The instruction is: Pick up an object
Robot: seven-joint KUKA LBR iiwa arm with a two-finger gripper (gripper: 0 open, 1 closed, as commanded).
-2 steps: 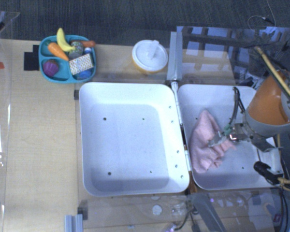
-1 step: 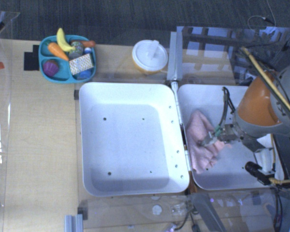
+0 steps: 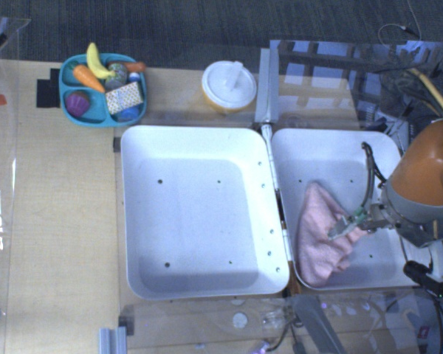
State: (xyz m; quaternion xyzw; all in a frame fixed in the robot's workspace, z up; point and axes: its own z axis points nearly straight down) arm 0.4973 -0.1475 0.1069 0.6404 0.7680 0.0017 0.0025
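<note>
A crumpled pink cloth (image 3: 317, 234) lies in the right bin (image 3: 332, 150), against its left wall and towards the front. My gripper (image 3: 347, 227) is low over the cloth's right edge and touches it there. The cloth bunches up slightly towards the gripper. The grey arm with its orange band (image 3: 428, 172) reaches in from the right above the bin's right side.
The left bin (image 3: 192, 205) sits beside the right one, with a ridge between them. Behind the bins stand a blue tray of toy food (image 3: 103, 87) and a round white-lidded container (image 3: 229, 85). Cables and a frame crowd the back right.
</note>
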